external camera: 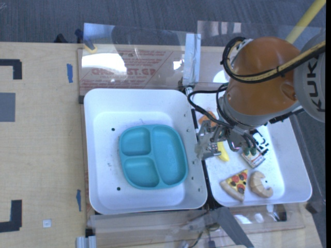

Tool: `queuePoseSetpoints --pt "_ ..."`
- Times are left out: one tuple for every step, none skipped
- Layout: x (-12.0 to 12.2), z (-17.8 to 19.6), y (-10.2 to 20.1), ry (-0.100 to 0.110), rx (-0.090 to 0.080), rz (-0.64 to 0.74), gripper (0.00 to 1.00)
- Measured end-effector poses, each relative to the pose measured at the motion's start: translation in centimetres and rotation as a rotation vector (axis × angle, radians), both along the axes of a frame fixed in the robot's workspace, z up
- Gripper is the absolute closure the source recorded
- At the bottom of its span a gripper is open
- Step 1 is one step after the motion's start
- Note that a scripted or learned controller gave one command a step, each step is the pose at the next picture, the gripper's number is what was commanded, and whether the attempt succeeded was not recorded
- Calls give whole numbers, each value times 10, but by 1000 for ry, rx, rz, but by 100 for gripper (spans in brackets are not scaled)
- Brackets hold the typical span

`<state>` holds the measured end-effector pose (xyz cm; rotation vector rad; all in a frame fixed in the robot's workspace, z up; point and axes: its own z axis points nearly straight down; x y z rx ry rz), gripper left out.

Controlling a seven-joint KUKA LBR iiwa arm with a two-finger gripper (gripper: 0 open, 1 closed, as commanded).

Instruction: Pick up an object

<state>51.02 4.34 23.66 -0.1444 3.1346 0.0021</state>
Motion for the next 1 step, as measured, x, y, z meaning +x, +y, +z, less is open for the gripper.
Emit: queuePoseSetpoints --pt "5 -33 9 5 -1 -368 100"
